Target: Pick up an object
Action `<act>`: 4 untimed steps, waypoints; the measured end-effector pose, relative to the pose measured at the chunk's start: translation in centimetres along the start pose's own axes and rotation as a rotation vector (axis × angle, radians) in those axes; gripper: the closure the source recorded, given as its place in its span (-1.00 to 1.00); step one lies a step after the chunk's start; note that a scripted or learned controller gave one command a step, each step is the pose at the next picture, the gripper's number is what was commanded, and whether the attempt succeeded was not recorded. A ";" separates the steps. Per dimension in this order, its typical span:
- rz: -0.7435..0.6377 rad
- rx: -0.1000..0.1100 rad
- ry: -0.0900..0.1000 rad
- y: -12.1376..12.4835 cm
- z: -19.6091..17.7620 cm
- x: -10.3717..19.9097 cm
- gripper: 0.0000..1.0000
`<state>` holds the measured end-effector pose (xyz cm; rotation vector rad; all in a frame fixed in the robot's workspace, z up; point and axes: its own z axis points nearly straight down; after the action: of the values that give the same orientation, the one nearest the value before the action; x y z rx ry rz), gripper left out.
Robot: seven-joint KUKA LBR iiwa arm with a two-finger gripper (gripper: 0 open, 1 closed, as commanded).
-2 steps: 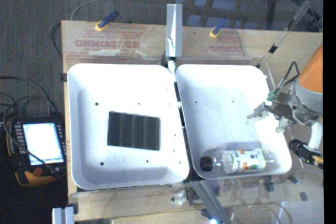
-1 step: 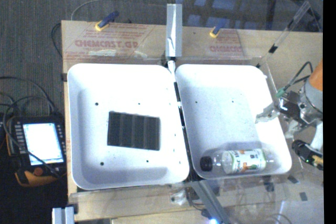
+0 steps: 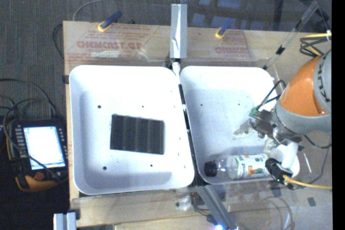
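The arm (image 3: 310, 97) reached in from the right, its orange band bent over the right bin (image 3: 226, 81), and the gripper (image 3: 253, 126) hung low above that bin's right side; whether its jaws were open or closed could not be told. A clear bottle (image 3: 240, 166) with a dark cap and a white, green and orange label, its writing too small to read, lay on its side along the bin's near wall, just nearer than the gripper. The left bin (image 3: 91, 83) held a dark ribbed mat (image 3: 137, 134), and faint red lettering on the board (image 3: 116, 40) beyond the bins was not legible.
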<state>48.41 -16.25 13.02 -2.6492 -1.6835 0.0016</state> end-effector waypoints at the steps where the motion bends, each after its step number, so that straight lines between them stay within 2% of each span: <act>1: 0.203 -0.002 -0.004 1.3 -10.9 -2.9 -1.00; 2: 0.646 -0.001 -0.005 1.5 -12.4 -3.5 -1.00; 3: 0.931 0.000 -0.005 2.4 -7.0 -5.6 -1.00; 4: 0.882 -0.001 -0.002 2.5 -9.3 -5.5 -1.00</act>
<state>48.38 -22.35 22.32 -3.1173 -0.3917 0.0055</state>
